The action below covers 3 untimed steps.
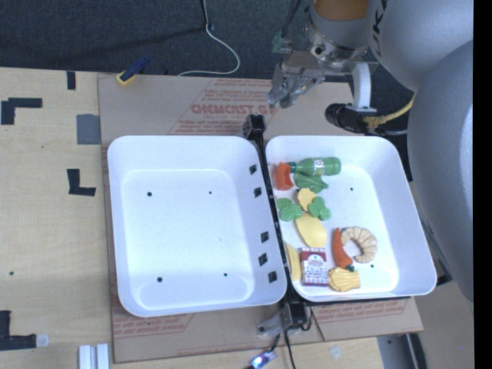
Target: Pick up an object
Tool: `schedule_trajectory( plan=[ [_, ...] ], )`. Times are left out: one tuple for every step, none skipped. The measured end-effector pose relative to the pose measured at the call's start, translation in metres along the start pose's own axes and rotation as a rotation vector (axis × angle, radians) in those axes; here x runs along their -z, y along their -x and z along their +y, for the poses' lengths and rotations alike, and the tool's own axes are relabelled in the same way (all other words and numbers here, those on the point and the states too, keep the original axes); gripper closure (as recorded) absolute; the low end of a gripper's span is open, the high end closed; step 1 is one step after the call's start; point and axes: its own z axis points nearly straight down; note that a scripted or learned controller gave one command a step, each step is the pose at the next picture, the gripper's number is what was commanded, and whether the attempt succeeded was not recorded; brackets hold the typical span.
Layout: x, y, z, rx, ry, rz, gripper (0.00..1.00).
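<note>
Gripper (287, 97) high over the cardboard mat (223, 114), beyond the far rim of the right bin (384, 156), near the seam between the two bins. Fingers: impossible to tell whether spread or pressed together; nothing visible between them. All candidates down-frame from it, clustered along the right bin's left wall. Nearest: green bottle (317, 166), long axis lying left-right, cap end to the right, touching the red piece (283, 175) at its left. Further off: yellow piece (310, 229), shrimp (360, 243), small box (313, 267). Likely need: travel toward the near edge, then descent.
</note>
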Motion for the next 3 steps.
schedule_trajectory(
  plan=[
    [-0.063,-0.022,-0.077,-0.004,-0.032,0.001,1.0],
    [-0.1,-0.09,-0.149,0.002,-0.032,0.002,1.0],
    [0.089,-0.126,-0.179,0.001,-0.009,0.007,1.0]
  ],
)
